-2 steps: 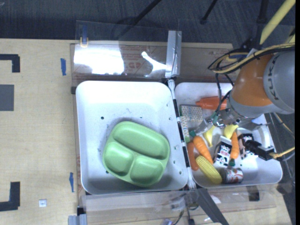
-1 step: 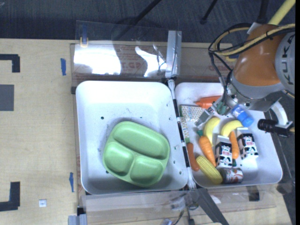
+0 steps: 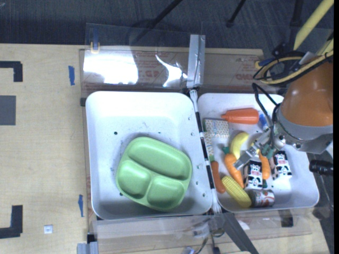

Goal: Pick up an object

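A: Currently the hand [image 3: 258,153] sits low in the right bin [image 3: 302,194], over the toy pile. Why there?

B: All candidates lie there: carrot [image 3: 241,116] at the far side, lemon [image 3: 239,141], corn cob [image 3: 236,190], cow-print cartons [image 3: 255,174] crowded just beside the hand. The left bin [image 3: 100,142] carries a green divided tray [image 3: 153,172], too broad to pinch.

A: Hand state?

B: Cannot tell whether apart or together; clutter hides it. No object visibly clamped. Judgement: pick not yet secured.

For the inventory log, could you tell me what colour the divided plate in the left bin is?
Light green all over; the divided plate shows plainly in the camera view.
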Motion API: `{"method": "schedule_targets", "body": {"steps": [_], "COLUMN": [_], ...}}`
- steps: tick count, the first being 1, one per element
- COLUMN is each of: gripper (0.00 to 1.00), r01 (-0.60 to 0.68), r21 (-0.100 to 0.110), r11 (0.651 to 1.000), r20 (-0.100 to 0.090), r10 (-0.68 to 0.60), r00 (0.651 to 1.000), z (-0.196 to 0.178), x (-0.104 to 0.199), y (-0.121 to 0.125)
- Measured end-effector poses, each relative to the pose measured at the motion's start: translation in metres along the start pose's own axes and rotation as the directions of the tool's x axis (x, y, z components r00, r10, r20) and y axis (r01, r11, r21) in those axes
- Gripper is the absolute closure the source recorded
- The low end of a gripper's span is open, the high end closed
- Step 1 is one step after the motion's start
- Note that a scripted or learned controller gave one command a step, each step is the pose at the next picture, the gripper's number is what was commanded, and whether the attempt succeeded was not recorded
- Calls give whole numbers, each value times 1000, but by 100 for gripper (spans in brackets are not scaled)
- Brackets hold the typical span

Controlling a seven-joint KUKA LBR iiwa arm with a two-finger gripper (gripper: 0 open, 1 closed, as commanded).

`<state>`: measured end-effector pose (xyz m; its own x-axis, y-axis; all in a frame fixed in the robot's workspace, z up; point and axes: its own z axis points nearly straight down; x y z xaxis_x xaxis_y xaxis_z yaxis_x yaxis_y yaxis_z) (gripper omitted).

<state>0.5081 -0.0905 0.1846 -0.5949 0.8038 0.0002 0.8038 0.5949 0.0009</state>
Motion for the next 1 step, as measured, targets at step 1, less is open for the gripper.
{"method": "schedule_targets", "body": {"steps": [1], "gripper": [0], "r01": [12], "r21": [-3], "r11": [1000], "r20": [4], "r10": [-12], "r00": [1000], "z": [89], "x": [-45], "y": [-18]}}
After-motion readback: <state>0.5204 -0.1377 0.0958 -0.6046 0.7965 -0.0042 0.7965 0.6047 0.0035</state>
